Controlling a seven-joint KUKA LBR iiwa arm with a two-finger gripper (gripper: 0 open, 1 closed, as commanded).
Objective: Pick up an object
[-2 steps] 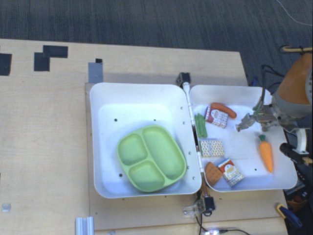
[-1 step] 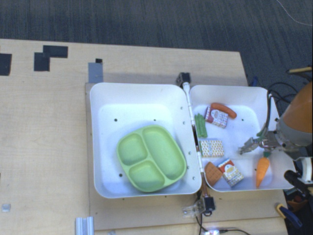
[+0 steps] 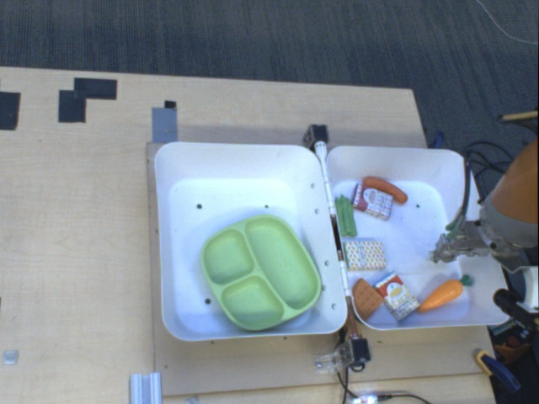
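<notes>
The right bin holds several toy foods. An orange carrot lies near its front right. Left of the carrot are a small red and white carton and a brown biscuit-like piece. A checkered packet lies in the middle left, with a green stick along the left wall. At the back sit a red sausage and another red carton. My gripper hangs at the bin's right side, just above and behind the carrot, with nothing seen in it.
The left bin holds a green divided plate. A black clamp sits where the bins meet at the back. Cables and a connector lie at the front edge. The orange-banded arm stands over the right rim.
</notes>
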